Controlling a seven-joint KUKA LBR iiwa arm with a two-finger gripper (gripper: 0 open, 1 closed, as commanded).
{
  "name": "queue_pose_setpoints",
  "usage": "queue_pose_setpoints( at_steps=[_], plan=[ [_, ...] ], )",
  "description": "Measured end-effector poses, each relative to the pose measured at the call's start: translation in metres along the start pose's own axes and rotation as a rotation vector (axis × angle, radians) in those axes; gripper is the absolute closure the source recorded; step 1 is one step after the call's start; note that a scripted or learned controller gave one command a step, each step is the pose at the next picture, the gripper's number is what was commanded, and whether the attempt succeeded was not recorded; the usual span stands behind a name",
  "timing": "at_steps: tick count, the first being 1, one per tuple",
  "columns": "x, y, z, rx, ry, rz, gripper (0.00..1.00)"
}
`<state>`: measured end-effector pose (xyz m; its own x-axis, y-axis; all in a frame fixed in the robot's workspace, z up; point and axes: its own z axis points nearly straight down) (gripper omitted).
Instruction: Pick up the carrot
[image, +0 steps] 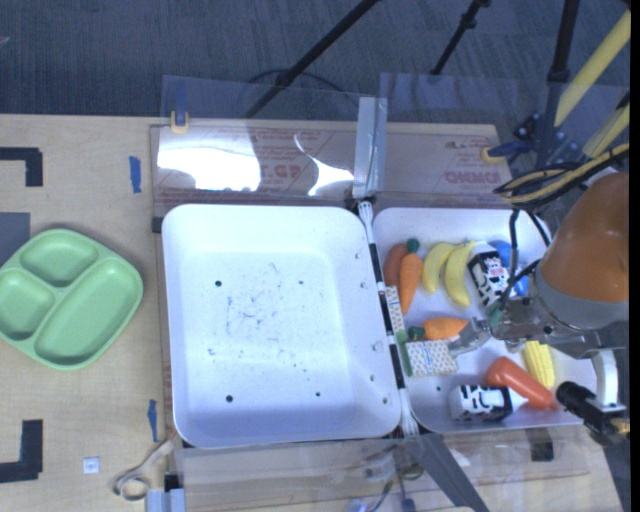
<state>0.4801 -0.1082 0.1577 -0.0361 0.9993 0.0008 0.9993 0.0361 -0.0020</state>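
Arm (595, 255) — grey, orange band, enters from the right and hangs over the right bin (470, 420). Left bin (270, 320) sits alongside, nothing relevant in it. Green divided plate (68, 296) lies well apart on the bench, far left.

Right bin holds a crowd: two bananas (448, 270) near the top, a black-and-white cow toy (488, 275) beside them, a corn cob (538, 362) and a second orange-red piece (520, 380) lower right, another cow-patterned toy (482, 400) at the bottom.

Carrot (410, 278) — upper left corner of the right bin, close to the wall shared with the left bin, just left of the bananas. Long axis runs near straight up-and-down in the view, green top end uppermost, taper toward the bottom.

Gripper (480, 335) — mid-bin, low, near a small orange lump (443, 327) and a patterned packet (428, 357). Fingers are blurred against the clutter; cannot tell whether spread or closed, and nothing is visibly between them.

Key relation: carrot lies up and to the left of the gripper, near but apart. My read: the fingers should close across the narrow width.
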Motion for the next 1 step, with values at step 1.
queue_pose_setpoints(
  at_steps=[1],
  plan=[
    [-0.0121, 0.0746, 0.0712, -0.008, 0.0, -0.021, 0.0]
  ],
)
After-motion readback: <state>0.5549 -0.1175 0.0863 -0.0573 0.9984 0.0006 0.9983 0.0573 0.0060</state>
